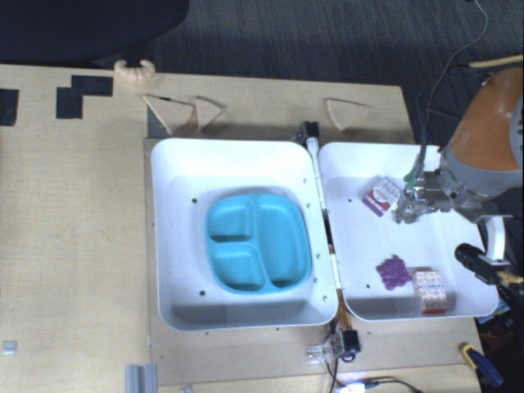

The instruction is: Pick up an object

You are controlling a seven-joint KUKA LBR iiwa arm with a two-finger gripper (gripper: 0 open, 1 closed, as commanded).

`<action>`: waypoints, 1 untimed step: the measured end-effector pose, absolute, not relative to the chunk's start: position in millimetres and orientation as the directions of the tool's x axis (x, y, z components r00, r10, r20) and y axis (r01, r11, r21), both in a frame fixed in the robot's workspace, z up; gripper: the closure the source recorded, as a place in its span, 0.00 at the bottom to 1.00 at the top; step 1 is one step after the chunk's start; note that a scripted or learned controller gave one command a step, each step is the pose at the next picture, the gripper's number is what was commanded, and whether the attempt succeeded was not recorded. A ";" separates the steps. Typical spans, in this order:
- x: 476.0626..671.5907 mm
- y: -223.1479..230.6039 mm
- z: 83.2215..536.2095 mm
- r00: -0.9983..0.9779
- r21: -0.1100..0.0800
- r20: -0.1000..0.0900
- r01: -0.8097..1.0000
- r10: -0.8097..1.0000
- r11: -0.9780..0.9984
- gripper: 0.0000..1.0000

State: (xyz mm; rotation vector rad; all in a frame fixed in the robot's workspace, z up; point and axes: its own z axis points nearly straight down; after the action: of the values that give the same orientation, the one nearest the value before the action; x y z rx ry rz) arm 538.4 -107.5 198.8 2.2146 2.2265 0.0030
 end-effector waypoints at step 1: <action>486.9 -129.6 210.9 -0.003 0.002 0.000 1.000 1.000 0.003 1.00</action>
State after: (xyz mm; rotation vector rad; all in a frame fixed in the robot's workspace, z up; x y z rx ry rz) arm 486.9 -129.6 210.9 2.2175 2.2233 0.0013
